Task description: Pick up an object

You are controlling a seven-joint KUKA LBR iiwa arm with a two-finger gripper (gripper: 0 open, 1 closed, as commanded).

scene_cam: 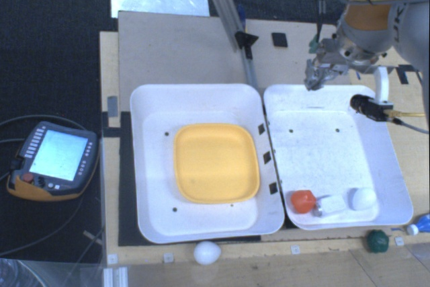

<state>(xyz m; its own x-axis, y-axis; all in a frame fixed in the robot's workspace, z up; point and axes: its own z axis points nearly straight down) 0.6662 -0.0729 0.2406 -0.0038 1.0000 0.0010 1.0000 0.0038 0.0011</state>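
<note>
The gripper (pixel 314 83) hangs over the upper left corner of the right bin (pixel 336 144), in the upper right of the frame, with nothing between its fingers; they are too small and dark here to say whether they are spread or pressed together.

The likely things to pick lie well apart from it, along the lower edge of that bin. An orange object (pixel 302 201) sits at lower left, a small white block-like piece (pixel 329 205) just beside it, and a white ball (pixel 363 198) a little further right. The left bin (pixel 154 144) carries a yellow square plate (pixel 217 162), flat and wide.

The orange object looks small, light and probably rigid, with rounded sides; pinching it across its middle seems the safest hold, though the white piece crowding its right side may get nudged. The white ball looks smooth and likely to roll or squirt out of a pinch unless taken squarely across its widest part. The plate seems too broad and low for an easy grasp except at its rim.
</note>
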